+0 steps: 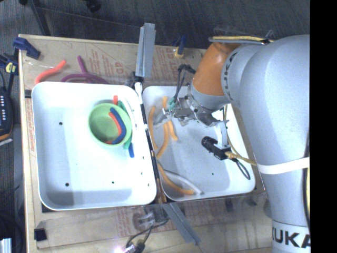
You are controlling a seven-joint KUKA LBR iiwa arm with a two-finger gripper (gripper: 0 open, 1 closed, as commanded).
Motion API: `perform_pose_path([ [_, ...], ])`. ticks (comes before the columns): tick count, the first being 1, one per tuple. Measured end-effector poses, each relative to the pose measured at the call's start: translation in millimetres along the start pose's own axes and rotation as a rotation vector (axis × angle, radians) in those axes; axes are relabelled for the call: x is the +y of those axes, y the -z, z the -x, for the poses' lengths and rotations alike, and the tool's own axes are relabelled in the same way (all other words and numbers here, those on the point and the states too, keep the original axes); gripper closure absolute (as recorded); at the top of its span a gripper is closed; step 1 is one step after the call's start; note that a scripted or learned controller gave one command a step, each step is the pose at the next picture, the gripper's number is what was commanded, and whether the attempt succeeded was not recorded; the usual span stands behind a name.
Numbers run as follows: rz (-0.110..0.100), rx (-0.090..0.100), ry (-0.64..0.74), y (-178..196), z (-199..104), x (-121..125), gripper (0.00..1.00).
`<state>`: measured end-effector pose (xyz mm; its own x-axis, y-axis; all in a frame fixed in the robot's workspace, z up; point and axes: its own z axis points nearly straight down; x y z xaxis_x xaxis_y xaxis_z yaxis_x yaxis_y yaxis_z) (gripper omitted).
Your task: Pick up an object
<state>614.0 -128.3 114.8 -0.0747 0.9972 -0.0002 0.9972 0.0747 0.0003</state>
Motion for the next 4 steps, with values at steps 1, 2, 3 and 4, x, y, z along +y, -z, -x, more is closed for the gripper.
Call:
perform_pose_path([
  [1,0.001,0.001,0.000,9.9,0.0,0.3,1.00],
  [2,0.001,0.001,0.000,9.9,-0.1,0.3,0.00],
  [3,0.001,-0.002,-0.026,-20.3,-2.5,2.9,0.00],
  [4,0.002,-0.003,-0.025,-9.4,-1.0,3.3,1.00],
])
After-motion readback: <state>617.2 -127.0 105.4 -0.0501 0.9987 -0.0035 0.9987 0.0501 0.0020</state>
